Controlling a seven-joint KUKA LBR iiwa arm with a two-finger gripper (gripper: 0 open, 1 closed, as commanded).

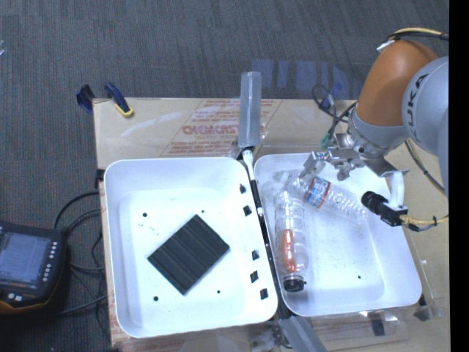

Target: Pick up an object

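A crumpled clear plastic bottle with a red and blue label (322, 193) lies tilted in the upper part of the right bin (399, 288), its neck end toward the bin's back left corner. The hand (327, 164) hangs right over that upper end of the bottle, its two fingers spread apart, one to each side, with nothing clamped between them. Just beside this bottle, along the bin's left wall, lies a second clear bottle with an orange core and a dark cap (290, 242), its cap pointing toward the near edge. The left bin (117, 196) holds a dark ribbed square pad (189, 253), turned cornerwise near the middle. Both bins sit on the table (146, 127), where a blue and yellow clamp (108, 97) grips the far left corner. A handheld control pendant (28, 264) rests on the floor at left.
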